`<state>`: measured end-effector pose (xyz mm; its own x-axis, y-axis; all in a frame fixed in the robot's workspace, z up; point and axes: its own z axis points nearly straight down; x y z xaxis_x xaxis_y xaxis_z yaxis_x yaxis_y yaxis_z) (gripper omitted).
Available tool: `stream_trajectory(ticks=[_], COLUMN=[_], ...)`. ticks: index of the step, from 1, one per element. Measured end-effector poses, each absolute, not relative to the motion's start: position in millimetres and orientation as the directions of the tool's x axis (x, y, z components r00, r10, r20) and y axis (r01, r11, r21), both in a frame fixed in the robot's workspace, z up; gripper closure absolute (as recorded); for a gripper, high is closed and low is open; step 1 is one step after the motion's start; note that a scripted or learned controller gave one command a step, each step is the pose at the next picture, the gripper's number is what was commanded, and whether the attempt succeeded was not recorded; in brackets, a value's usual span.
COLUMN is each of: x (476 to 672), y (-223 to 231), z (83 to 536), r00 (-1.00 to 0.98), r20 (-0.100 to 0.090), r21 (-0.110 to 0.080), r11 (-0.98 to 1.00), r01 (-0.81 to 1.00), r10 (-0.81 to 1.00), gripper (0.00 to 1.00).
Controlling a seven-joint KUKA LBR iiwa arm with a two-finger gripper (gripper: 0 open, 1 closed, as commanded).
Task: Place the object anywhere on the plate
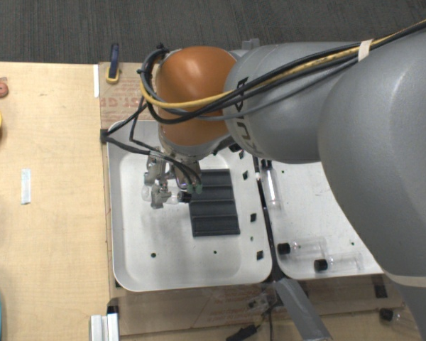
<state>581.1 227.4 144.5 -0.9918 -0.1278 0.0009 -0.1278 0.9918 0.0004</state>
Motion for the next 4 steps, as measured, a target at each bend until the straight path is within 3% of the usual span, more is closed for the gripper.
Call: stream_trajectory(ticks=[1,2,3,4], x=[557.4,557.5,559.0,550.8], y=[228.2,228.2,227.5,228.7], z=[273.9,273.9,283.0,303.4], r00=[-0.973,-0.973,-0.974,-0.930], r20=[-0.002,-0.002,-0.005,-0.004], r21=[0.001,0.001,0.002,0.000], r11=[0.973,0.973,0.974,0.930], r01=[-0.230,-0.230,-0.225,-0.366], r10=[-0.230,-0.230,-0.225,-0.366], gripper=[1.00,0.00,1.00,1.00])
